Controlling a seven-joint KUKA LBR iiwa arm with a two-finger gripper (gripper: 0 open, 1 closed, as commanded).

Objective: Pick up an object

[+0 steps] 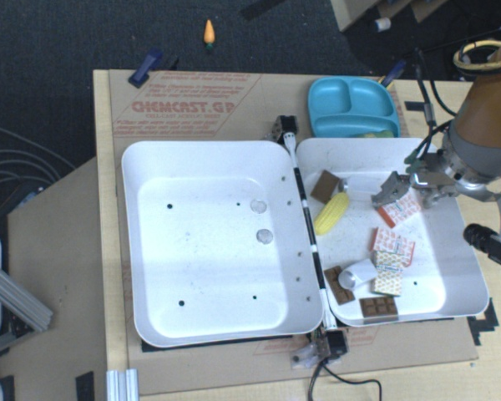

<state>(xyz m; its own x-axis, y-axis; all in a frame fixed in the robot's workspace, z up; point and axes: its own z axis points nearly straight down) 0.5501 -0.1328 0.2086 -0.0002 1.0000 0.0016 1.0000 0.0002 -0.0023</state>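
Bumpy yellow corn cob (331, 212); glossy white right bin (451, 303).

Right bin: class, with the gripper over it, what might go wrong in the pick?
1. The gripper hangs above a red-and-white packet that lies flat in the right bin; the fingers may slide off it.
2. Packets and boxes crowd together nearby, so a grab there could shove or lift neighbours.
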